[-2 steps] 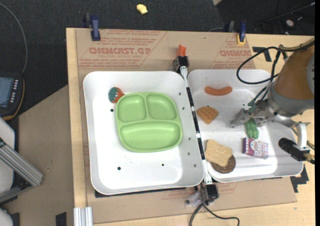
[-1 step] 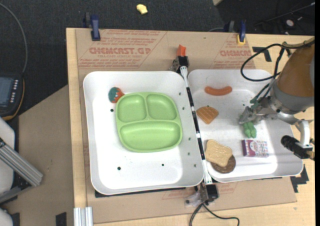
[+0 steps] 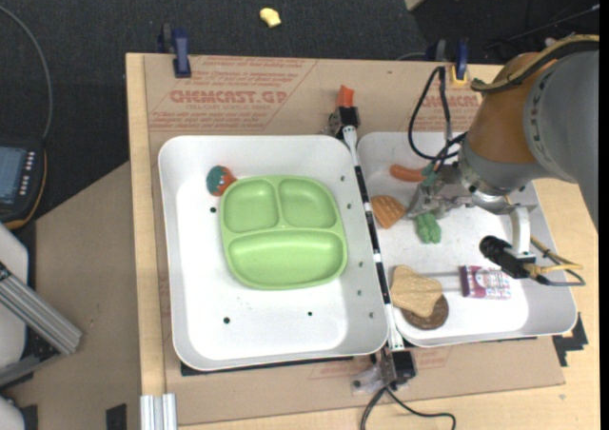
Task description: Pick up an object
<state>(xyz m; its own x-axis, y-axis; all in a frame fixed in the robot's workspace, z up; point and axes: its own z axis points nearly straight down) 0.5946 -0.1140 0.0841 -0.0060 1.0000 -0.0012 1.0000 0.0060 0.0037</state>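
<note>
The gripper (image 3: 430, 202) hangs low in the right bin (image 3: 542, 319); how wide it stands cannot be told, and a small green toy (image 3: 428, 227) lies just beside its tip. Near that lie a tan wedge (image 3: 387, 210) and an orange sausage-shaped piece (image 3: 407, 172), with a bread slice (image 3: 417, 291) and a purple packet (image 3: 483, 283) nearer the front edge. The left bin (image 3: 190, 304) holds a green 3-compartment plate (image 3: 283, 231) and 1 small ball (image 3: 220, 179).

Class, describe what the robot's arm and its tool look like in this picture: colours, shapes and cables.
The arm is thick, rounded and grey. A broad orange band wraps it above the wrist. The tool at its end is small, dark and metallic, much narrower than the arm. A thin black cable loops beside the wrist.
</note>
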